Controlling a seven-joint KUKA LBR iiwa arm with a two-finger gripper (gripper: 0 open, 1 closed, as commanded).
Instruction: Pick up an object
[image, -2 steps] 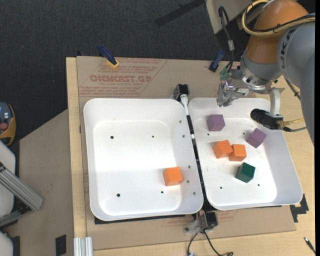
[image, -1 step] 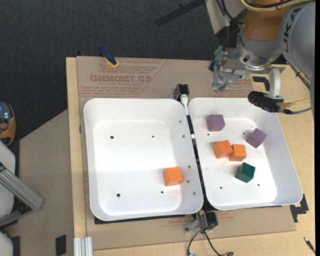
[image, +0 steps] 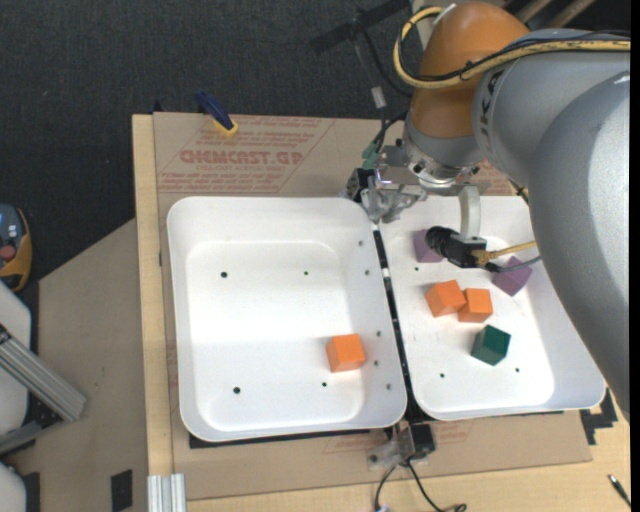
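Claw (image: 385, 203): upper centre of frame, over the far end of the seam between the 2 bins.
Claw state: cannot tell.
Left bin (image: 200, 300): 1 orange cube (image: 346, 352), lower right area.
Right bin (image: 545, 385): 2 orange blocks (image: 445, 298) (image: 477, 304) side by side; green cube (image: 491, 344) just below; 2 purple pieces (image: 428, 250) (image: 512, 277) above.

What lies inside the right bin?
In the right bin lie two orange blocks side by side, a green block and two purple pieces. The arm covers its far right part, so anything there is hidden.
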